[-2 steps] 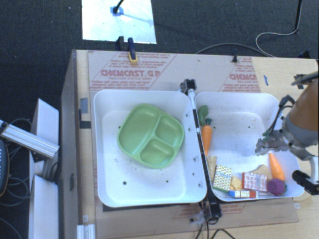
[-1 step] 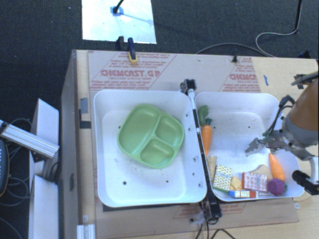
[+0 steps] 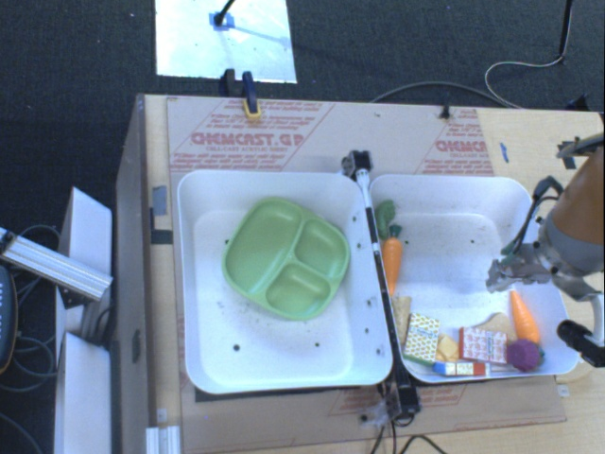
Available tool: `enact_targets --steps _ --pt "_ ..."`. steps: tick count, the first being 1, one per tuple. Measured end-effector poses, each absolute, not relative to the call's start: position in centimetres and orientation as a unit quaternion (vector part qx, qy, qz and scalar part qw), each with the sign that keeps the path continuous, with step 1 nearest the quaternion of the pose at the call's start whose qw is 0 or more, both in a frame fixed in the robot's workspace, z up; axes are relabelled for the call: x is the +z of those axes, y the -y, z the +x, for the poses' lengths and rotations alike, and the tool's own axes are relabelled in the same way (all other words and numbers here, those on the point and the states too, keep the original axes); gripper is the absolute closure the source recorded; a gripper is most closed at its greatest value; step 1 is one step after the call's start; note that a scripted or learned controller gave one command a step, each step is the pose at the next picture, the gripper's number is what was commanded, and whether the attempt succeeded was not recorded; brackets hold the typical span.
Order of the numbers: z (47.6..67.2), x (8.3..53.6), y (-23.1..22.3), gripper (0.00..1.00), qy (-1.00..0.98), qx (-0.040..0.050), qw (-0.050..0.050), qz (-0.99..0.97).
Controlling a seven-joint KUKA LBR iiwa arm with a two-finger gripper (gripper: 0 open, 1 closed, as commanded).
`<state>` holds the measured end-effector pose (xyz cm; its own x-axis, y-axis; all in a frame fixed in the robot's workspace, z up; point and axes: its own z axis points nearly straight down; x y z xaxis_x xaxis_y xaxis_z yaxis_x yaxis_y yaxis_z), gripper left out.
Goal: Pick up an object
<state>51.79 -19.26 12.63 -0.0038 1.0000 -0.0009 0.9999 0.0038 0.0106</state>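
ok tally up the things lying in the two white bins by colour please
Green: 1, the divided plate in the left bin.
Orange: 2, the carrot by the divider and the cone-shaped piece in the right bin.
Purple: 1, the round piece.
Mixed print: 3, the small packets.
Total: 7.

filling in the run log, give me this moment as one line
gripper over right bin, nothing seen held | nearest: small carrot | long carrot by divider | green tray in left bin
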Motion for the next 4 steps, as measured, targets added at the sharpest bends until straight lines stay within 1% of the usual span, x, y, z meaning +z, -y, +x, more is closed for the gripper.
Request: enact_targets --steps 1,2,3,4 --pt "51.8 12.6 19.3 0.0 -0.709 0.0034 0.004 0.706" --pt "49.2 8.7 20.1 0.0 -0.711 0.0064 0.001 0.704" --pt "49.0 9.6 20.4 1.0 -0.709 0.0037 0.003 0.705" --pt "49.1 9.6 20.2 0.0 -0.71 0.0049 0.0 0.704"
